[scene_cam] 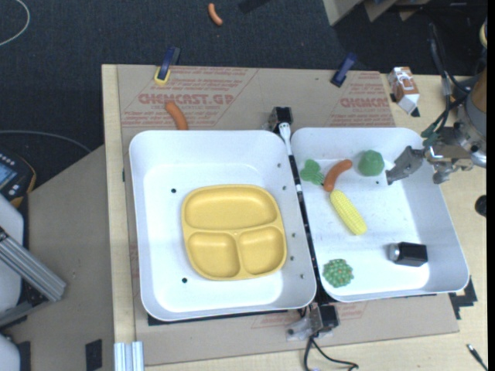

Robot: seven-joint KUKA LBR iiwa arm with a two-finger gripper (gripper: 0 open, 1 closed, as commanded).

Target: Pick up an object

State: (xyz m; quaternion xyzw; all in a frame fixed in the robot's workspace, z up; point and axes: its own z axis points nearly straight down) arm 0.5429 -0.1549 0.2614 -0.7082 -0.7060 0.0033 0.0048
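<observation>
The right bin [441,207] holds several small things: a green ball [371,162], an orange sausage [336,174], a green leafy piece [311,171], a yellow corn cob [348,211], a green broccoli-like clump [337,272] and a black block [408,253]. My gripper [421,168] hangs over the bin's upper right part, just right of the green ball. It is open, with nothing between its fingers [401,165].
The left bin [151,207] carries a yellow divided plate [232,230]. An orange sausage [177,115] lies on the bench behind the left bin. Clamps [165,66] sit at the board's far edge, and a small box [403,86] at the back right.
</observation>
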